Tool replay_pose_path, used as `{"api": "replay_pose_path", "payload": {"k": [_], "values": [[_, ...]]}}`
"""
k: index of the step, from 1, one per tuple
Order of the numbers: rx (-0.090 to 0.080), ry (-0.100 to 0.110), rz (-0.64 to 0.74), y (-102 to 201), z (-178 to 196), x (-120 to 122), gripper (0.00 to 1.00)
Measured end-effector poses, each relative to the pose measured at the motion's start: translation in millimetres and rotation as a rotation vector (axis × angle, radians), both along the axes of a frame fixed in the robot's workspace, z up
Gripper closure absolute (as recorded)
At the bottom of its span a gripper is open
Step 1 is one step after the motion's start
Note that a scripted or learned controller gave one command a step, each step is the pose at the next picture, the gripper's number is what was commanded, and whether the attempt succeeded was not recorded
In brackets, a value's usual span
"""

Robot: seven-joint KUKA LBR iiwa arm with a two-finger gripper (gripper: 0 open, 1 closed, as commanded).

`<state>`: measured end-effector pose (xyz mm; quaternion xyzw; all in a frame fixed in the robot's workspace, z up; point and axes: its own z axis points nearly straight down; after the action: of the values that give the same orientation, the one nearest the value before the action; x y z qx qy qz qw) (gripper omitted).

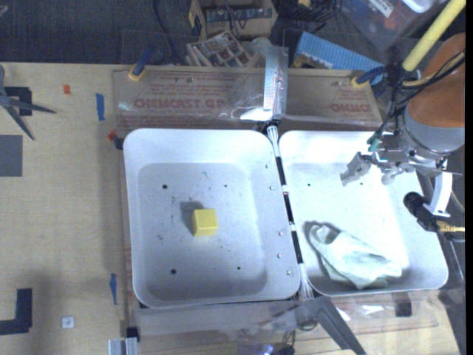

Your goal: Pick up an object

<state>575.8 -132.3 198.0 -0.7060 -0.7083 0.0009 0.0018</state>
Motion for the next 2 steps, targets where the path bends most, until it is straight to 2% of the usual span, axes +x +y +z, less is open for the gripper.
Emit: {"api": "replay_pose_path", "payload": {"k": [1, 2], "values": [[-0.002, -0.003, -0.142, -21.3, -82.8, 72.1, 0.0], [-0.003, -0.003, -0.137, -20.1, -74.2, 74.2, 1.0]]}}
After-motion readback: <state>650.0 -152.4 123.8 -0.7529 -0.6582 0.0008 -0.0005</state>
